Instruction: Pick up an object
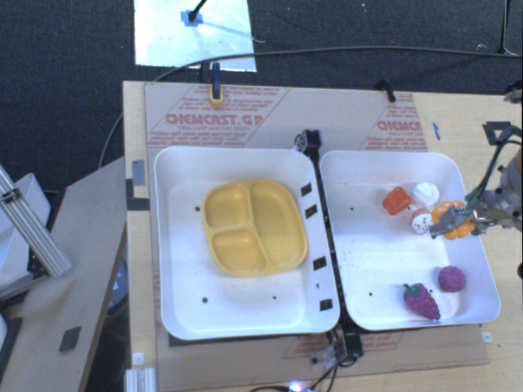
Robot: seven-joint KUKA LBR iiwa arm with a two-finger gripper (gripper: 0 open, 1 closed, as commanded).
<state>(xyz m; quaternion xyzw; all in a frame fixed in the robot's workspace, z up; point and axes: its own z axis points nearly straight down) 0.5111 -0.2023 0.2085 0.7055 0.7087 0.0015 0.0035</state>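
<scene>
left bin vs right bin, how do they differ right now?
The left bin holds one thing, a yellow divided plate; the right bin holds several small toys in orange, white and purple. The gripper is at the right bin's far-right edge among those toys; nothing reaches into the left bin. Both are shallow, white and about the same size.

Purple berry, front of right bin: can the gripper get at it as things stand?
Probably yes. The purple berry lies apart from the purple ball, nothing over it, and the gripper is already over that bin.
</scene>
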